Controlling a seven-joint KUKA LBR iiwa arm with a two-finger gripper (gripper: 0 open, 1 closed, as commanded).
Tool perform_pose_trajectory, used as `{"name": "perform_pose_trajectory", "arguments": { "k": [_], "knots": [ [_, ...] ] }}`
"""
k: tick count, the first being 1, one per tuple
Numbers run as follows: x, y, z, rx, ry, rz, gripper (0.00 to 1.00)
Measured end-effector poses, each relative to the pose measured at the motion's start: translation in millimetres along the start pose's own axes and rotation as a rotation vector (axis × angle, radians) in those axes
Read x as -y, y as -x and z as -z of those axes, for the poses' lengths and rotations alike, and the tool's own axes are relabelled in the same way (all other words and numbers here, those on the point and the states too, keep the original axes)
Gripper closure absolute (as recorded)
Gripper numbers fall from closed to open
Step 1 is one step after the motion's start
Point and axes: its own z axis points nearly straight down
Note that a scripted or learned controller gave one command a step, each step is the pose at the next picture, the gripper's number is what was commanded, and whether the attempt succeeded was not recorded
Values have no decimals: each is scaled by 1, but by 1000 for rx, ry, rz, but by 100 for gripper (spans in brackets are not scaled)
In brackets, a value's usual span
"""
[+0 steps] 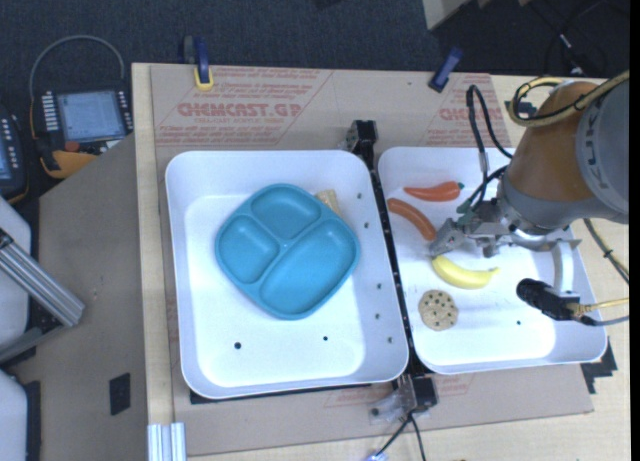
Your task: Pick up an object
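The banana (463, 271) lies in the right bin (500, 349), just below the gripper (470, 234); finger state cannot be told. It looks light, smooth, curved: best pinched across its middle.

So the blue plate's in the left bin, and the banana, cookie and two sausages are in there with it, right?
Not quite. The camera view shows the blue plate in the left bin, but the banana, cookie and both sausages lie in the right bin.
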Motion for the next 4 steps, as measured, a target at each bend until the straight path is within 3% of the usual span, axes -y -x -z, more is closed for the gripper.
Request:
{"name": "perform_pose_trajectory", "arguments": {
  "k": [1, 2, 4],
  "knots": [
    [0, 0, -16, 0, 2, 0, 0],
    [0, 0, -4, 1, 7, -1, 100],
    [-2, 10, 86, 4, 14, 0, 100]
  ]
}}
